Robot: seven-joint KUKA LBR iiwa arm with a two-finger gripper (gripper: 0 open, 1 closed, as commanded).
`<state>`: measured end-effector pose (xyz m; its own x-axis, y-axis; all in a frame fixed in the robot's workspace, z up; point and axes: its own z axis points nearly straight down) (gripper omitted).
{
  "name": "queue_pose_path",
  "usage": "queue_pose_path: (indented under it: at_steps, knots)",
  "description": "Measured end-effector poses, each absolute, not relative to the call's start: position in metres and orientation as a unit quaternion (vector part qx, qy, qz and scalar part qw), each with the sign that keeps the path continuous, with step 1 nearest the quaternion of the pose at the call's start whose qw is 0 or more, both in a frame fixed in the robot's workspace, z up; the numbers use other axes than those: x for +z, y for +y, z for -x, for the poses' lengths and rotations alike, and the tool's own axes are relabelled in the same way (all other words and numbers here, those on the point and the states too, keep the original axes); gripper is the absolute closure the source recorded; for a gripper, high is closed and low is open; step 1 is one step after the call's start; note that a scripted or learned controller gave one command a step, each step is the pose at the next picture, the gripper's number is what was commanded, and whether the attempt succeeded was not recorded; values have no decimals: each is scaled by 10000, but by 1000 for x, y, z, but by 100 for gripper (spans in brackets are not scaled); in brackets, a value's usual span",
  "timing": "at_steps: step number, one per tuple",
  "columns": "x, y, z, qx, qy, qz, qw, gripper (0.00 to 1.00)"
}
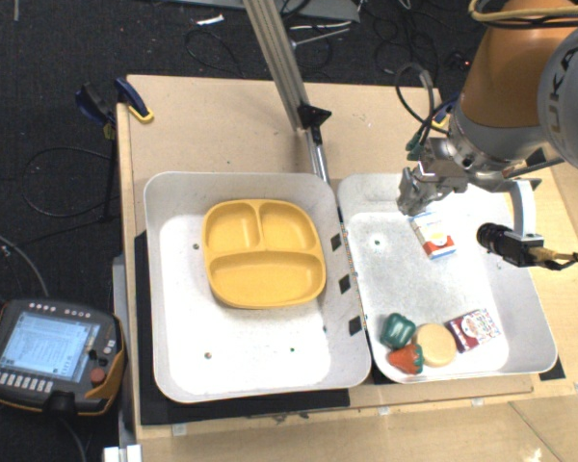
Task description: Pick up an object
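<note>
Gripper point(416, 196) hangs over the right bin point(520, 301), just above the small carton point(435, 237); finger opening cannot be determined.

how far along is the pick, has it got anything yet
Early. Nothing looks lifted: the small carton lies on the floor of the right bin, and the green pepper, round yellow piece and red packet sit at its near end. In hand: the claw hangs just above the carton. Left: closing on an object and raising it.

1 fixed camera above bench point(173, 123), slanted down on 2 white bins point(164, 258); arm point(520, 75) enters right.
</note>
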<state>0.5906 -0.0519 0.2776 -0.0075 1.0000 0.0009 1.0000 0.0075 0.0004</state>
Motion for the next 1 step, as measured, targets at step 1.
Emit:
queue_pose_path:
  at_steps: [1]
  knots:
    - [262, 4, -583, 0, -7101, 7041, 13, 100]
